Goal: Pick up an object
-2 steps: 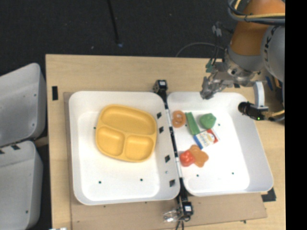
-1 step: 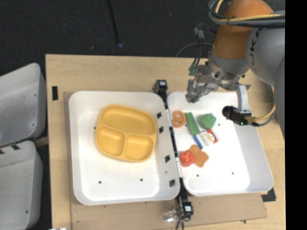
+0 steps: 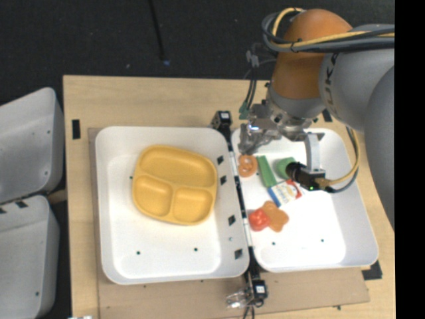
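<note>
Down in the right bin [image 3: 345, 244], the loose things lie bunched against its left wall, under and just beside the arm [image 3: 312, 52]. A green block [image 3: 267, 169] lies flat, its long axis running from the upper left to the lower right, roughly along the bin's divider side; it looks matte and straight-edged. Just to its left sits a small round orange piece [image 3: 247, 166], glossy, touching or nearly touching the bin's wall. Below the block lies a small white packet [image 3: 284, 193] with red and blue print, tilted, its long axis slanting up to the right. Nearer the front edge lie a red rounded piece [image 3: 257, 219] and an orange lumpy piece [image 3: 275, 218], touching each other; their exact shapes are hard to make out.

The hand [image 3: 255, 138] hangs over the upper left corner of this bin, just above the round orange piece. Its metal parts blur together against the white, so I cannot tell whether it is released or clenched, and nothing visibly sits in it. A dark green cylinder [image 3: 290, 168] beside the block is partly hidden by the arm's black fitting.

The left bin [image 3: 113, 258] holds a yellow plastic tray [image 3: 174, 183], smooth, rounded, with three compartments. Both bins rest on the wooden bench [image 3: 80, 98].
</note>
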You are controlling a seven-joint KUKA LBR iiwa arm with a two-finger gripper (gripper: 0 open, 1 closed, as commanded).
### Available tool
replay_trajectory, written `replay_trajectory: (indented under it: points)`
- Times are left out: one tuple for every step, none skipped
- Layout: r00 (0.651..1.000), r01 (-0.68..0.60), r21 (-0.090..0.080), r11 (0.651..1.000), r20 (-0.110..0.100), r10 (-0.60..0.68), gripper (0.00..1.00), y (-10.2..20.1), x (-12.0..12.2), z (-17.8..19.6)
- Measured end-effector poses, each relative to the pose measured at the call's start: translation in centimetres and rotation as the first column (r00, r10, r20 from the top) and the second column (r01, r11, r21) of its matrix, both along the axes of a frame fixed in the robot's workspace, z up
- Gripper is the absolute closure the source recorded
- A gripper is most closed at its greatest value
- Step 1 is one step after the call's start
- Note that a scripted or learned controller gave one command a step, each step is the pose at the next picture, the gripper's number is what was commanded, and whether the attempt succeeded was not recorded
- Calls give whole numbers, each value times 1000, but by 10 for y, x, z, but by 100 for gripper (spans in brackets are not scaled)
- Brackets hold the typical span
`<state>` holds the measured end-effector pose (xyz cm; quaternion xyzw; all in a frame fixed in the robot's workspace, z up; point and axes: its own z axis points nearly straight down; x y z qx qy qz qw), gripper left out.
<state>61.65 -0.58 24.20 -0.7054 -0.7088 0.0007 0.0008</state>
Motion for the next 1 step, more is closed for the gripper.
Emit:
replay_trajectory:
  points:
    - [1000,-3,2,1000,1,3,100,48,-12,9]
